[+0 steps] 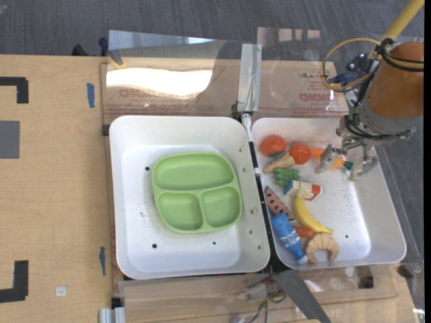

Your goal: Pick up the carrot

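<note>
Surface: tan board, black corner marks along its left edge, blue tape tabs near the bins. Clear plastic sheeting stands behind both bins and catches a bright glare.

Left bin: white, shallow. A green divided plate lies in its middle, one long compartment at the far side, two smaller ones at the near side.

Right bin: white, touching the left bin along the shared rim. The toys crowd its left half; the right half of the floor is bare.

Arm: reaches in from the right, orange band above the wrist, yellow and blue cables looped beside it. The hand sits low over the far part of the right bin, its two fingers spread apart, one tip to each side.

Carrot: small orange piece lying on the bin floor at the far side, just right of the small tomato, with its right end touching or just beside the hand's left finger. I cannot tell whether it lies between the fingers; no grip is visible.

Remaining items, down the bin's left side: large red tomato at the far end, small red tomato next to it, green leafy piece, watermelon slice, banana, blue bottle, croissant nearest the front rim.
</note>
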Action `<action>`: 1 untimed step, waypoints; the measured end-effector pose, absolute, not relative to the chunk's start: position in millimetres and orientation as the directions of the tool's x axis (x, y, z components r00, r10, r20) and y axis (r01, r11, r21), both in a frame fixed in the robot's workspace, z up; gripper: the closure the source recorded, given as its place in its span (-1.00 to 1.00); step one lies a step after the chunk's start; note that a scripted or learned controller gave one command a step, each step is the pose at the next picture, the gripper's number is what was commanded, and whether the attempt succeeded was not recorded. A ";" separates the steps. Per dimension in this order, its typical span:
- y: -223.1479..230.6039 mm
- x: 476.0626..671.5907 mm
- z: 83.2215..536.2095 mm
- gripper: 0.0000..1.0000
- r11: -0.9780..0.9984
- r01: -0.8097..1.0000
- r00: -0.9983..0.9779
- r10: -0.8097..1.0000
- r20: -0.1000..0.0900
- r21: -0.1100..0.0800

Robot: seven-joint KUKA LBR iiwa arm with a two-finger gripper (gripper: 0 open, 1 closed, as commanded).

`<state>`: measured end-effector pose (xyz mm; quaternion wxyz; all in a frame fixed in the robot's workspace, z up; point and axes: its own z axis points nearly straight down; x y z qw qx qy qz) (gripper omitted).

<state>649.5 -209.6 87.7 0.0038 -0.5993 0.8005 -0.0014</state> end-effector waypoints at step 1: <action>-182.9 651.1 88.2 -1.00 0.408 -0.913 -0.408 -0.913 -0.005 -0.003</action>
